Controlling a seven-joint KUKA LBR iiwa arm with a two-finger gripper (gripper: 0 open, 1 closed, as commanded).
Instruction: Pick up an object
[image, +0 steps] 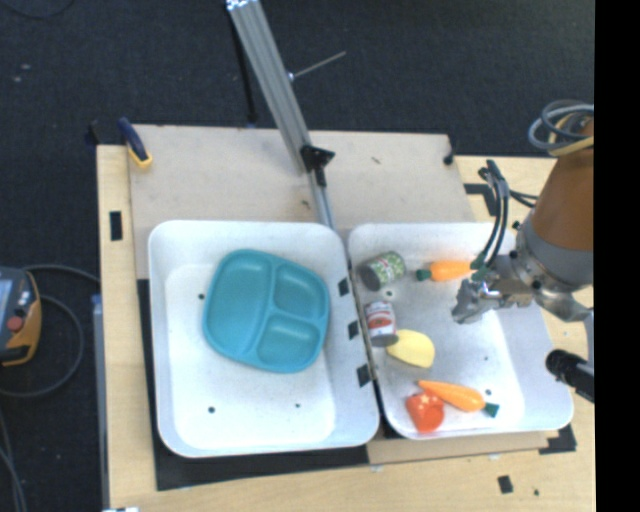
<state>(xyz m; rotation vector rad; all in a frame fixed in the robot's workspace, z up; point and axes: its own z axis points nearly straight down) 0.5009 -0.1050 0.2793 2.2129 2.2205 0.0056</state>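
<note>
You've got 2 white bins side by side on the table (250, 180). Nearest you, at the front of the right bin (530, 395): 1 red pepper (425, 412) touching 1 orange carrot (455, 394) w/ a green tip, lying flat. Just behind those, 1 yellow lemon (412, 349), and next to it, by the bin's left wall, 1 small can w/ red label (380, 321) lying on its side. Further back: 1 green-labelled can (384, 269), tipped over, and a 2nd, smaller carrot (446, 269) near the back wall. So 2 carrots, 2 cans, 1 pepper, 1 lemon = 6 items, all resting in the right bin. Left bin (180, 400) holds 1 teal divided plate (267, 311), 3 compartments, sitting roughly mid-bin. The claw (470, 303) hangs over the right bin's middle-right, right of the lemon & below the small carrot; you can't tell from here if it's released or clenched, & nothing visible gripped in it. Far side: 1 metal rail (278, 90) slants up from btwn the bins, 1 blue-yellow clamp (135, 144) at the table's back-left corner.
</note>
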